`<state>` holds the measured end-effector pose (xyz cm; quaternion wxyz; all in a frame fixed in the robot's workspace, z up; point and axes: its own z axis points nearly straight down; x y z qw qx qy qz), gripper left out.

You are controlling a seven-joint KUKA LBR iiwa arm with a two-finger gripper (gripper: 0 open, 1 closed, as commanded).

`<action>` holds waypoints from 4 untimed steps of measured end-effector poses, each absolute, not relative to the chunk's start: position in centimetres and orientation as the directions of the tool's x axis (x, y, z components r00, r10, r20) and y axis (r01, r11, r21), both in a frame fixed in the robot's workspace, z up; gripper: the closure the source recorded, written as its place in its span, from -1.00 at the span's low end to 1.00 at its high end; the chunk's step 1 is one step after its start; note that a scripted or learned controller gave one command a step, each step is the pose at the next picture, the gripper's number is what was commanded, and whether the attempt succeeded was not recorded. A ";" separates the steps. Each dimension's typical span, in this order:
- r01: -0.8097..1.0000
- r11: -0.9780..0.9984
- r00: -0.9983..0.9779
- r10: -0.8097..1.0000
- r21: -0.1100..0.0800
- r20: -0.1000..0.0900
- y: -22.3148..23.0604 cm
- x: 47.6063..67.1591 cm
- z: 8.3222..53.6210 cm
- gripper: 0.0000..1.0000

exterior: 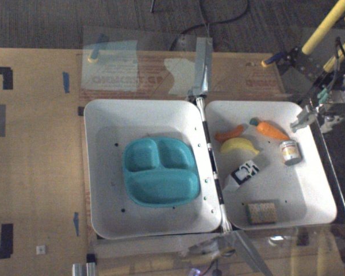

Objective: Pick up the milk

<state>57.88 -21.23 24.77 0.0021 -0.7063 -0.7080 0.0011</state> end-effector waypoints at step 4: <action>0.935 -0.355 0.355 0.935 -0.005 -0.003 -9.6 55.3 31.9 -1.00</action>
